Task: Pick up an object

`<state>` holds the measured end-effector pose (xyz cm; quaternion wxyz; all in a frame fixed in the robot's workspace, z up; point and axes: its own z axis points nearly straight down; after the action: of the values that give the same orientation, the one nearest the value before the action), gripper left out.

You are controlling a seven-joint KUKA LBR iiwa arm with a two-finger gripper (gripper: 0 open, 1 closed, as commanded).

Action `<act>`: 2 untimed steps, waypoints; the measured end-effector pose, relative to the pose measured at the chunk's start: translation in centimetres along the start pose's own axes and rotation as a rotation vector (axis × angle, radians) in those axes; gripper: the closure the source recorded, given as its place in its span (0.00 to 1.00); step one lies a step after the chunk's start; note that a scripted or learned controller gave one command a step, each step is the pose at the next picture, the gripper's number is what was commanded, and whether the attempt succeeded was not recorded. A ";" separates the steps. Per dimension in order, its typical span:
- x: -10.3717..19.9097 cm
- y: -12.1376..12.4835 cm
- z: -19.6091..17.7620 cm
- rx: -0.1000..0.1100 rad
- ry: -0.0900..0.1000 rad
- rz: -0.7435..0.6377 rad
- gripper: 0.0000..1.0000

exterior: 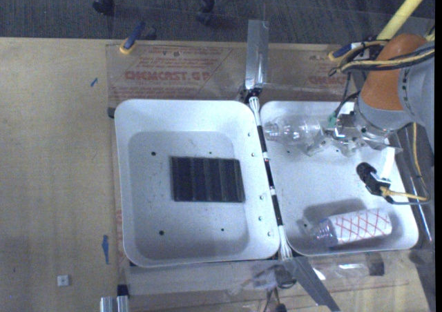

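We begin with the pale wooden worktop (55, 166), which carries two shallow white bins side by side. The left white bin (131, 124) holds one thing, a dark ribbed rectangular panel (207, 179) lying flat near the middle of its floor. The right white bin (311, 186) holds two bottles, and the grey arm with its orange band (390, 83) reaches in over this bin's far right corner.

Next in size is the plastic bottle with a red-and-white lattice label (356, 226). It lies on its side along the near edge of the right bin, with its neck pointing towards the divider. The clear plastic bottle (290, 130) is smaller and lies on its side along the far edge, close to the divider.

The pincer (330, 137) sits low at the right end of the clear bottle, just beside it and perhaps touching it. We cannot tell whether the pincer is apart or together, because glare and the wrist hardware hide it.

We judge the task to be at the approach or grasp stage. Nothing is visibly clamped or lifted, and all three things rest on the bin floors. The clear bottle looks like the likeliest target. What is left is to close on it securely and raise it clear of the bin. Its slick, rounded wall could slip out of the grip.
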<state>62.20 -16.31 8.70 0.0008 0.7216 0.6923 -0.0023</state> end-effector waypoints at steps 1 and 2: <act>-4.1 1.2 0.1 0.003 0.007 -0.094 0.00; -3.9 3.6 -1.3 0.035 0.006 -0.204 0.00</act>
<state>65.65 -20.33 9.98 -0.0141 0.6471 0.7622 -0.0124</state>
